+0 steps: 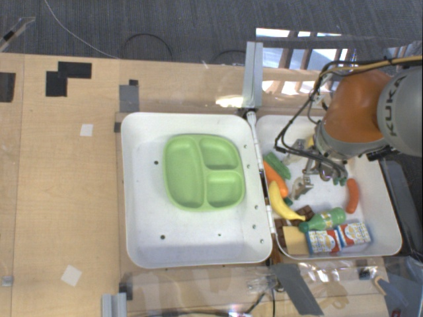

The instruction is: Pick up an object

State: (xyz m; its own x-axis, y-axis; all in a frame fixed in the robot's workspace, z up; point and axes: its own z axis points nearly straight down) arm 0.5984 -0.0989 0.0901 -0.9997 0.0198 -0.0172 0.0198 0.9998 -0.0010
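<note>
My gripper [305, 185] hangs over the middle of the right bin [386, 207], below the orange wrist band. Its fingers [299, 191] point down and left, spread a little, with nothing between them. Just left of it lie a yellow banana [283, 206], an orange carrot [275, 181] and a green vegetable [278, 166]. A red sausage [353, 195] lies to its right. Toward the bin's front are a green bottle [325, 219], a labelled can [337, 237] and brown blocks [293, 234].
The left bin [142, 230] holds a green divided plate [202, 172]. A metal post [253, 71] stands behind the seam between the bins. Black cables [301, 121] loop from the wrist over the right bin's back. Wooden benchtop [59, 190] stretches left.
</note>
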